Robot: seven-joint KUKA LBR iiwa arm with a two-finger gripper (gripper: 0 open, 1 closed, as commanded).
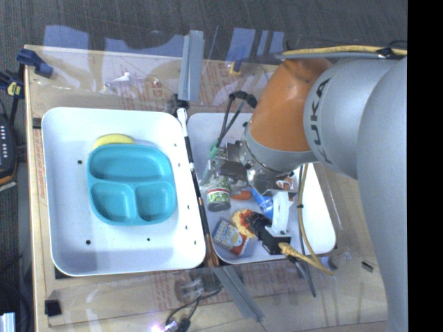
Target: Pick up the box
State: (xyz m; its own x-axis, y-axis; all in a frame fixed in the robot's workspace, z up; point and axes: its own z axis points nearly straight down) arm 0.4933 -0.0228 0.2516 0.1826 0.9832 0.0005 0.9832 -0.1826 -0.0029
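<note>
The box (228, 234), a small blue-grey carton with a printed face, lies flat near the front edge of the right bin (320, 232), tilted a little. Just right of the box, touching it, sits a crumpled orange and yellow packet (245, 221), and just behind the box stands a small green-labelled can (217, 197). The gripper (232, 171) hangs behind and slightly right of the box, apart from it, above the can; whether it is spread or pressed together cannot be told, as the wrist and cables hide it. The grey arm (360, 116) with its orange band fills the space right of and behind the box. Left of the box, across the rim, the left bin (62, 241) holds a turquoise divided tray (131, 185) with a yellow thing (113, 140) peeping from behind it.
</note>
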